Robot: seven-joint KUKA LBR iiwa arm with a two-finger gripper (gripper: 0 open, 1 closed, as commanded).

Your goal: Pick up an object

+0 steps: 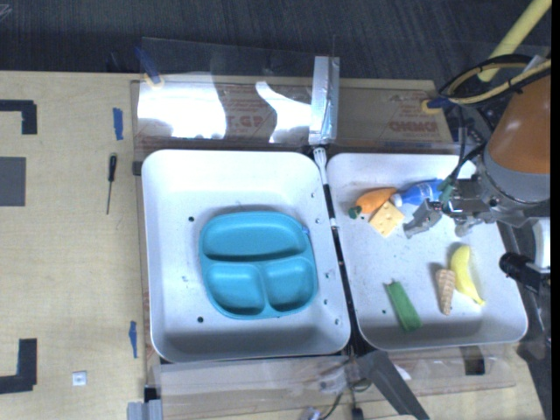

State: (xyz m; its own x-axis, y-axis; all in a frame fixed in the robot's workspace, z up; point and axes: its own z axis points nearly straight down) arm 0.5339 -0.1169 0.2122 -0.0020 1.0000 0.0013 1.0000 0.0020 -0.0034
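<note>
Two bins sit side by side. In the right bin (pixel 512 326), the claw (pixel 418 223) hangs half open with nothing in it, just beside the cheese (pixel 388 220) near the back left corner. It should go straight down over the cheese, then close slowly.

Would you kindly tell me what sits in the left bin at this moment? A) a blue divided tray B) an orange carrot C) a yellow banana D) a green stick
A, since the blue divided tray lies in the left bin, while the banana, green stick and carrot all lie in the right bin.
</note>
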